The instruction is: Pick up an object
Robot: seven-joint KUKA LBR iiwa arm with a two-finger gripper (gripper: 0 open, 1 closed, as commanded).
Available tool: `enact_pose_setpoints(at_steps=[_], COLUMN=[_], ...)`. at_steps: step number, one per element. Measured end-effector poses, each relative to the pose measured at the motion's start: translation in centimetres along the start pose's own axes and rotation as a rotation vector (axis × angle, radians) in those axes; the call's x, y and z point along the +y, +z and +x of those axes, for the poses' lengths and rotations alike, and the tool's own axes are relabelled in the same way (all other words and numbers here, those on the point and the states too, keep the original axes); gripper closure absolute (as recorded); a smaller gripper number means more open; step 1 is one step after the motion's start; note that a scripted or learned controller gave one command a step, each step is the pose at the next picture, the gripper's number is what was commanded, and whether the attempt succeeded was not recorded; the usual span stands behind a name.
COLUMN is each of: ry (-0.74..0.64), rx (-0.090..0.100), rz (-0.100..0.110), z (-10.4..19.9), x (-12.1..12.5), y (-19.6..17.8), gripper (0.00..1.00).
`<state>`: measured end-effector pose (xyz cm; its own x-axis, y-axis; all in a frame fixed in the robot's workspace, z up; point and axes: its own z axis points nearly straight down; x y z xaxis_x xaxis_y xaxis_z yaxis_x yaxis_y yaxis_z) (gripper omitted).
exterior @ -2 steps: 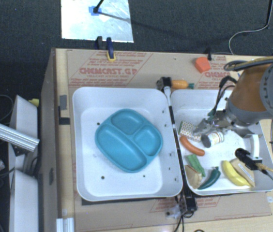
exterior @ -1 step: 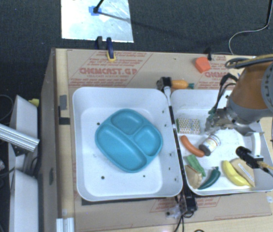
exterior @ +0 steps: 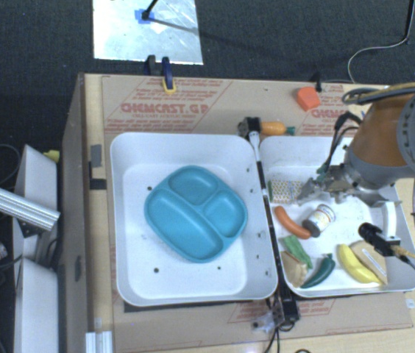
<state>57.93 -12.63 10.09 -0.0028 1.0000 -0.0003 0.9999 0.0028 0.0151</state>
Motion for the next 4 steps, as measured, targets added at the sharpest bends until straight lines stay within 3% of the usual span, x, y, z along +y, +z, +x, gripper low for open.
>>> enact_pose_setpoints(at_steps=[1, 2, 3, 4], ry=[-0.002, 0.001, 0.000, 0.002], rx=[-0.002, -0.001, 0.001, 0.000], rz=[0.009, 0.015, 0.015, 0.014], z=[-3.1, -4.9, 2.3, 3.3], x=[8.9, 2.2, -1.2, -4.6], y=[-5.4, -3.2, 1.0, 1.6], gripper=[0.00, 0.00, 0.00, 0.00])
